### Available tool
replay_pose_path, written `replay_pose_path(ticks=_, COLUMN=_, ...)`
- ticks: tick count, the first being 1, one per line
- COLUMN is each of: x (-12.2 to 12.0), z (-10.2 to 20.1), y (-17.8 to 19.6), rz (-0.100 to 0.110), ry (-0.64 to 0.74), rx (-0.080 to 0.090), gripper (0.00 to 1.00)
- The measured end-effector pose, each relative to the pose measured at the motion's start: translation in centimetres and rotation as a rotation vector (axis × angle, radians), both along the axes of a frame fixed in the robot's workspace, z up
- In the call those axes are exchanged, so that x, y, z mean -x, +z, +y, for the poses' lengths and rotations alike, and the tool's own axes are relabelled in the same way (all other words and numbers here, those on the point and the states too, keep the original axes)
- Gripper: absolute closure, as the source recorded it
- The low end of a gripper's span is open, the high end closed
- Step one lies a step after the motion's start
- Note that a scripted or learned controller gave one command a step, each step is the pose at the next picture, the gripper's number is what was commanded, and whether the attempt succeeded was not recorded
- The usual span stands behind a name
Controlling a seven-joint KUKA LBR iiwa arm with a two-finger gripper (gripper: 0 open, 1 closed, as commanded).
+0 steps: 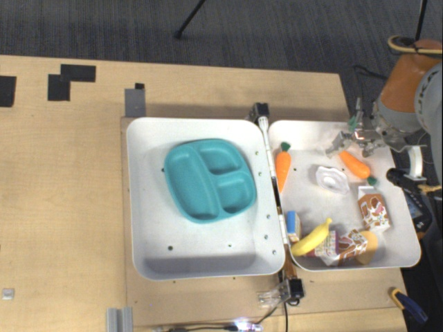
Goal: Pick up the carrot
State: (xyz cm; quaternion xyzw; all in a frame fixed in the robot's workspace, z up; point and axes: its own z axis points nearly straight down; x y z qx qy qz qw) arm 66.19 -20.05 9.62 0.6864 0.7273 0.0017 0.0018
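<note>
Two orange carrots lie in the right bin [304,133]. One carrot [282,167] rests along the bin's left wall, green top pointing to the far side. The other carrot [356,164] lies at the upper right, tilted, with its green end toward the near right. My gripper [355,138] hovers over the bin's far right corner, just above and behind this second carrot. From this angle I can't make out whether it touches the carrot.
The left bin [145,185] holds a teal divided plate [210,178]. In the right bin are also a white crumpled object [332,178], a banana [311,238], a blue item [291,221] and two snack packets [374,211] [348,246].
</note>
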Motion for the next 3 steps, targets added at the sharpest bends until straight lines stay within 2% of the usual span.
replay_pose_path(ticks=1, x=-0.4, z=0.1, y=1.5, rz=-0.01, ry=0.007, rx=0.004, gripper=1.0)
replay_pose_path(ticks=2, x=9.1, z=0.2, y=0.6, rz=-0.044, ry=0.259, rx=0.021, gripper=1.0)
replay_pose_path(ticks=3, x=10.8, z=6.0, y=5.2, rz=-0.003, ry=0.241, rx=0.0, gripper=1.0)
